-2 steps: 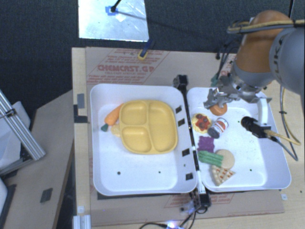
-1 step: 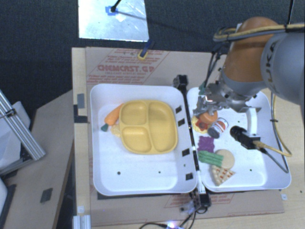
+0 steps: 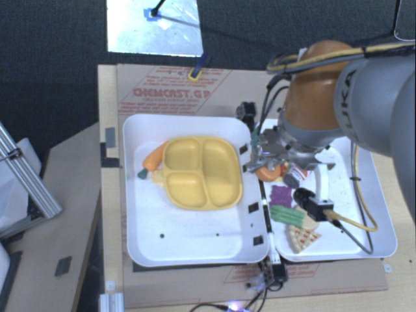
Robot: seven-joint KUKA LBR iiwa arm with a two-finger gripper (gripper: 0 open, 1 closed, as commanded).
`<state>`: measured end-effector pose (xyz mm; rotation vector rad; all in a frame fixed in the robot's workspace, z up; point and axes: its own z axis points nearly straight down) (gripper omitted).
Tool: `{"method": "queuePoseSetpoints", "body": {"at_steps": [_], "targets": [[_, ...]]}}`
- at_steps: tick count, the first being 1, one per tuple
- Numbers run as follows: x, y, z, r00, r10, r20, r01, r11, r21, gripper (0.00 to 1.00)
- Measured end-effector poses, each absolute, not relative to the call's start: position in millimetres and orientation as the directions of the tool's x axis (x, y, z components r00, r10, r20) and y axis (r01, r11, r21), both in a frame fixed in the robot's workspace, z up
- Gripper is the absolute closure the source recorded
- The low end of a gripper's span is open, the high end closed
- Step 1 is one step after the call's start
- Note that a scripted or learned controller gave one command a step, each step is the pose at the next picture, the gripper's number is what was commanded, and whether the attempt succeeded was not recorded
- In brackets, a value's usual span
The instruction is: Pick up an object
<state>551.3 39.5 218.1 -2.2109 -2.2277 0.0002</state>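
Standing on the tabletop are two white bins: the left bin holds one yellow divided plate and one toy carrot; the end effector hangs over the right bin, its grip unreadable.

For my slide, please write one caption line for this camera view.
KUKA arm lowers over the right bin of toy food; yellow divided plate and toy carrot lie in the left bin.

We see a yellow divided plate and orange carrot in the white left bin, purple and green pieces right.
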Motion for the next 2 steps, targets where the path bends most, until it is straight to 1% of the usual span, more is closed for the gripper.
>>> {"method": "queuePoseSetpoints", "body": {"at_steps": [1,2], "targets": [[554.8,33,234,-0.002,1.0,0.0,1.0,0.002,0.002,1.0],[549.2,22,219,0.0,1.0,0.0,1.0,0.0,0.0,1.0]]}}
